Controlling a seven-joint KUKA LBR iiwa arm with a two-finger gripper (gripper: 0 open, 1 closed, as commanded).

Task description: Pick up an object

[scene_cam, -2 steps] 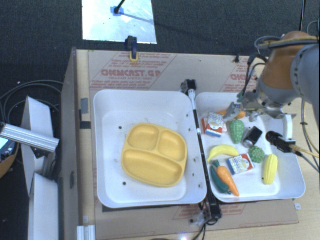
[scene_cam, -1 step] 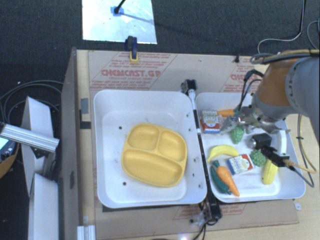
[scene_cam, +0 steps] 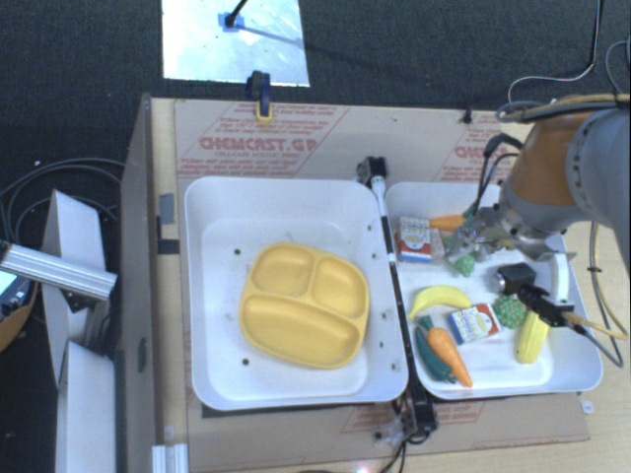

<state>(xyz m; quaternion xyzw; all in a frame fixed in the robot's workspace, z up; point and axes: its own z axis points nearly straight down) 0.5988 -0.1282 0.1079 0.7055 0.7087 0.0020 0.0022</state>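
While the grey arm with the orange band (scene_cam: 552, 166) reaches in from your right, its two-finger gripper (scene_cam: 471, 246) sits low in the right-hand shallow white bin (scene_cam: 582, 368).

Note that you cannot tell from this view whether the fingers are parted or closed, nor whether anything lies between them. Beside the gripper you see a small red-and-white carton (scene_cam: 415, 238) and an orange carrot-shaped toy (scene_cam: 446, 222) near the bin's far wall. Nearer the front lie a curved yellow plastic banana (scene_cam: 440, 298), a second red-and-white carton (scene_cam: 474, 322), an orange toy carrot (scene_cam: 449, 355) touching a dark green pod-shaped toy (scene_cam: 426, 348), a green broccoli-like toy (scene_cam: 510, 310) and a yellow toy corn cob (scene_cam: 532, 337). The left-hand white bin (scene_cam: 212, 294) holds a yellow plastic tray with three compartments (scene_cam: 306, 304), lying flat near its middle.
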